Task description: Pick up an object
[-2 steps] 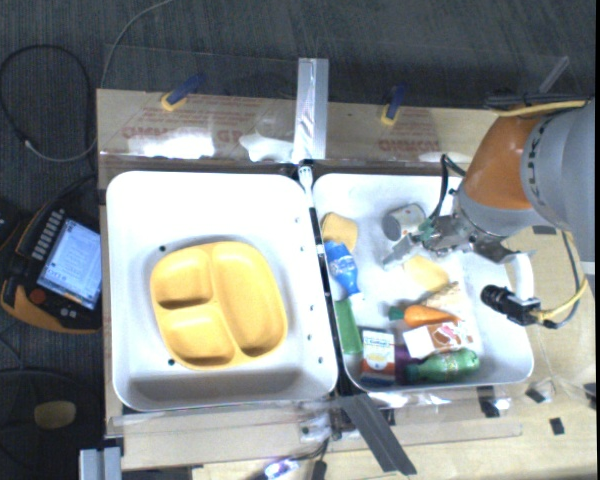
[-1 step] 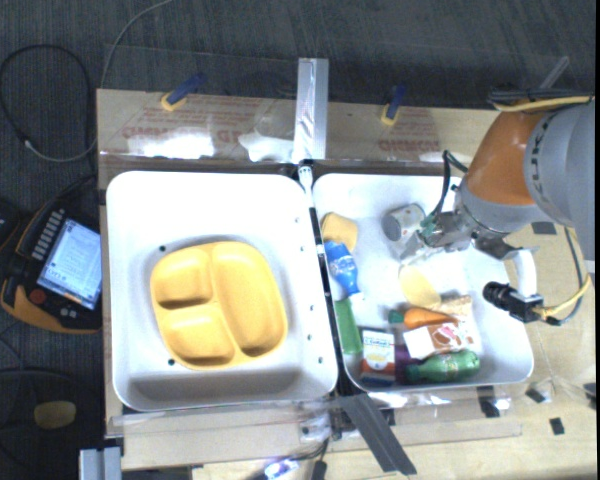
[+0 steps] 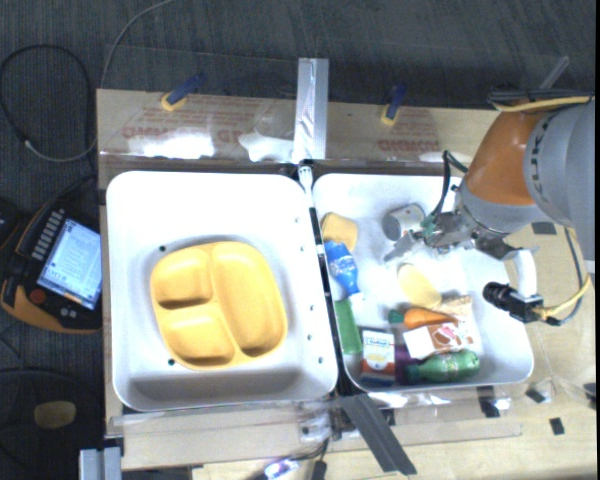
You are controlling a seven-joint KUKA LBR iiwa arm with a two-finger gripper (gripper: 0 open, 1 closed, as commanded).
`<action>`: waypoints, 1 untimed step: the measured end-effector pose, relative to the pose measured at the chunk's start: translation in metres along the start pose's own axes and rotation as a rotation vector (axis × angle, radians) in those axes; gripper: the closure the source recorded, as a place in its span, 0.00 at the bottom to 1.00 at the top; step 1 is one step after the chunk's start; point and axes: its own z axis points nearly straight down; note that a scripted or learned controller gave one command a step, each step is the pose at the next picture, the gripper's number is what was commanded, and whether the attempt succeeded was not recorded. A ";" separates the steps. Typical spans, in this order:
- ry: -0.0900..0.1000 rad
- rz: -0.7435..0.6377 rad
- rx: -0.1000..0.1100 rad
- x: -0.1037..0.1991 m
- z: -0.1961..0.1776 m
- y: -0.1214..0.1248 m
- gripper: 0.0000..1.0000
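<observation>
Spanning the middle of the view, a tan wooden bench (image 3: pixel 210 133) carries two shallow white plastic bins set side by side, their inner rims touching. The left white bin (image 3: pixel 130 203) holds a yellow three-compartment plastic tray (image 3: pixel 218 301), lying flat near its centre. The right white bin (image 3: pixel 515 358) holds a crowded group of smaller goods. The grey arm with an orange band (image 3: pixel 525 163) enters from the right edge and bends down over the upper right of that bin. Its two-finger gripper (image 3: pixel 412 236) hangs low over the bin floor, just above the goods; whether its fingers are parted or closed cannot be told, and nothing is seen held between them.

Contents of the right bin, in falling size:
- a dark green bottle (image 3: pixel 442 367), lying on its side along the near wall;
- a blue-and-white squeeze tube (image 3: pixel 341 268), lying along the left wall;
- a red-and-white printed packet (image 3: pixel 435 339), resting just above the bottle;
- a pale yellow rounded item (image 3: pixel 418 285), directly below the gripper;
- a yellow wedge-shaped item (image 3: pixel 340 230), in the upper left corner;
- an orange carrot-shaped item (image 3: pixel 420 317), touching the packet;
- a small white-labelled carton (image 3: pixel 377 349), beside the bottle.

A handheld control pendant with a lit screen (image 3: pixel 65 268) lies on the dark floor, well left of the bench.
</observation>
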 end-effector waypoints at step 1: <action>-0.002 -0.133 -0.004 0.026 0.008 -0.072 0.00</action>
